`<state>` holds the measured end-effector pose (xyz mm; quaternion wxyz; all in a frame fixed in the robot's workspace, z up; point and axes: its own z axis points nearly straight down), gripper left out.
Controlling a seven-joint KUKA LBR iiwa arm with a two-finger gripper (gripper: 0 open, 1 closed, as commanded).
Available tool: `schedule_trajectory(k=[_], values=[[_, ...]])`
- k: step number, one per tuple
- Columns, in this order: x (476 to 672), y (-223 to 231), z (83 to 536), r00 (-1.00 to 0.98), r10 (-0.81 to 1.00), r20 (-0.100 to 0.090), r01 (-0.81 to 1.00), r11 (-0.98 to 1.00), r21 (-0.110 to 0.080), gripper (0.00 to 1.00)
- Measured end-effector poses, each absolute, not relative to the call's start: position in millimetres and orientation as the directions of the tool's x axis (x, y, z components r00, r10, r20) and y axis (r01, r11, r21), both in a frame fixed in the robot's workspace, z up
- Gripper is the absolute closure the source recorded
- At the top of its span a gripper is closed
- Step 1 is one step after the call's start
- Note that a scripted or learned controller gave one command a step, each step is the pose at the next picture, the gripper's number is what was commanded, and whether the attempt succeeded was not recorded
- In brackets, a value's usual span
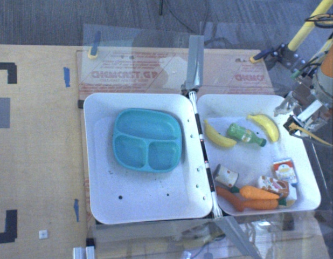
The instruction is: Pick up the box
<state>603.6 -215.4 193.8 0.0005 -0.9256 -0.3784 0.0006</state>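
The box (285,173), a small white carton with red and orange print, lies in the near right part of the right bin (312,161), beside the carrots. My gripper (286,117) hangs over the bin's far right edge, up and to the right of the box and well apart from it. Its fingers stand open with nothing between them. A yellow banana (266,125) lies just left of the fingertips.
The right bin also holds a second banana (219,136), a green bottle (245,134), a small white cup (226,175) and two carrots (252,197). In the left bin (102,198) sits a blue divided plate (147,140). A yellow-handled tool (309,23) lies beyond the bins.
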Motion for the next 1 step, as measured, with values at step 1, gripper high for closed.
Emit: schedule_trajectory(k=[1], values=[[540.2,-205.0,95.5,0.695,0.719,0.003,0.719,-0.695,-0.014,0.00]])
